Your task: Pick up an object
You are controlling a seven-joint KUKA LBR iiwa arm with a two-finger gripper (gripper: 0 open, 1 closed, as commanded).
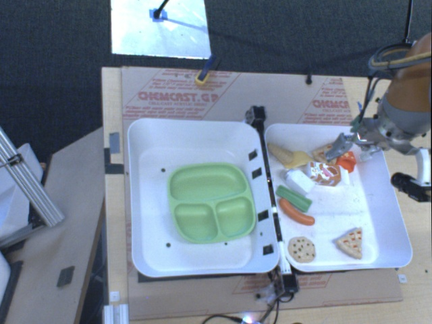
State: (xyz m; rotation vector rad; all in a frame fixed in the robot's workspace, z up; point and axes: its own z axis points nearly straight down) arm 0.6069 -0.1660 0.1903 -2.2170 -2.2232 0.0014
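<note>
1. Your gripper [335, 149] sits low over the right bin's [386, 201] far end, and the small blurred tip won't tell you whether the jaws are apart or together.
2. Beneath it lies a cluster you can't separate cleanly: an orange-red piece [347, 161], a white packet with a red ring [322, 174], a white block [298, 179] just beside it.
3. Nothing shows between the fingers; every item lies in the right bin.
4. Count the rest there: one yellow piece [290, 156], one green stick [293, 197] touching one orange sausage [297, 212], one cookie [301, 249], one pizza slice [351, 242].
5. The arm [405, 93] is cut off at the right edge.
6. The left bin [145, 181] holds one green tray [210, 202] with three compartments.
7. Two bins, side by side, touching.
</note>
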